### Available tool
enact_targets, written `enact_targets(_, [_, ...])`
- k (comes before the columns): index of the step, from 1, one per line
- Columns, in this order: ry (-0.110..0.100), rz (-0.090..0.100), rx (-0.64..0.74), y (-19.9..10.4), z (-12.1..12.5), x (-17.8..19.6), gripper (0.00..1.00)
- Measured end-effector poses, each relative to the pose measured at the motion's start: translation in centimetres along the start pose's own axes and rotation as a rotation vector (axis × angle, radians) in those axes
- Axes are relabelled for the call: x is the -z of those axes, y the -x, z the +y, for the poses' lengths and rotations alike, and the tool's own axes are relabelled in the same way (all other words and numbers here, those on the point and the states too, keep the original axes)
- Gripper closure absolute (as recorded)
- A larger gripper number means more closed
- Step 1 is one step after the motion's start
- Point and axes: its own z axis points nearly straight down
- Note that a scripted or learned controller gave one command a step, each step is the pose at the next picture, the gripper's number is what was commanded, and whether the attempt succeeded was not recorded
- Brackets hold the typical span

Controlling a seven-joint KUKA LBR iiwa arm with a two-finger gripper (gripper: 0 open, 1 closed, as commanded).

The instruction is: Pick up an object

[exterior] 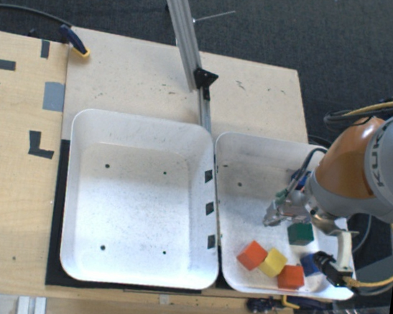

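Arm [365, 169]: grey with an orange band, reached in from the right over the right bin.
Gripper [275, 216]: hung low in the right bin [254, 161]; whether its fingers were apart or together could not be told.
Green block [301, 233]: just right of the gripper.
Orange block [251, 255]: near the bin's front edge.
Yellow block [274, 262]: touching the orange block.
Second orange block [291, 276]: beside the yellow block, at the front rim.
Blue block [310, 264]: behind it.
Left bin [141, 138]: white, alongside the right bin.
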Motion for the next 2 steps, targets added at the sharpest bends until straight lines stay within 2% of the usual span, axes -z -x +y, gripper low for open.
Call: enact_targets(2, [0.010,-0.003,-0.001,0.4,0.4,12.2,1.00])
